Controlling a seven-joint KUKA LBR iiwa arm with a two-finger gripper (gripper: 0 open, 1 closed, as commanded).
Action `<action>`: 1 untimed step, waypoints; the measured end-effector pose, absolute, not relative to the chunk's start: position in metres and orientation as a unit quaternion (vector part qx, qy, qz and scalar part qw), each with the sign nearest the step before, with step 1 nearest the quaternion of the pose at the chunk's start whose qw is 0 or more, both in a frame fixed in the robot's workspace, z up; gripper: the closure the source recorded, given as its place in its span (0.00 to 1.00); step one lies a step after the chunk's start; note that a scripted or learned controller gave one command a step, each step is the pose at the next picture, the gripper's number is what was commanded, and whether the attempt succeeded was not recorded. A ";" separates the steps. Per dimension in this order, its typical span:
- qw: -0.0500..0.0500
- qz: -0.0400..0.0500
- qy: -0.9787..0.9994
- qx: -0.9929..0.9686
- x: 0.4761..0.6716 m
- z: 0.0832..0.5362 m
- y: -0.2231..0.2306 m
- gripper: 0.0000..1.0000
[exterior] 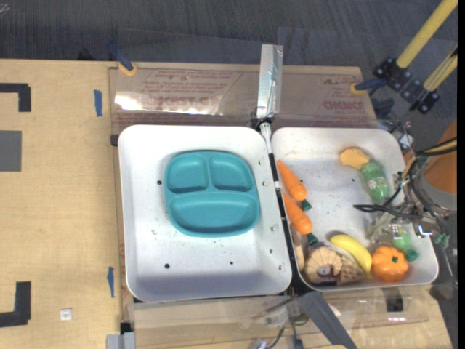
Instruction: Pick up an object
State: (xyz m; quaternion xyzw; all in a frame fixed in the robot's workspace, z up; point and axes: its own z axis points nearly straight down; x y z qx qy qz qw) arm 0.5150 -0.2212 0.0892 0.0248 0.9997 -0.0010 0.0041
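Banana (352, 249), right bin's (320, 140) near edge: light, smooth plastic toy; grip across its middle. Jaws' state you cannot tell.

Dark grey carpeted floor (218, 6) across the top of the view, fine ribbed texture. Light wooden bench top (54, 195) fills the left side, marked with black tape corners (18, 97) and 1 grey square (10, 151) at the left edge. Blue tape tabs (97, 102) along the board seam. Yellow poles (432, 24) with black clamps stand at upper right. Light is even and soft, with glare on a clear sheet (182, 93) behind the bins.
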 end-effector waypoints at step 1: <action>0.007 -0.003 0.999 -0.049 0.544 0.090 -0.200 1.00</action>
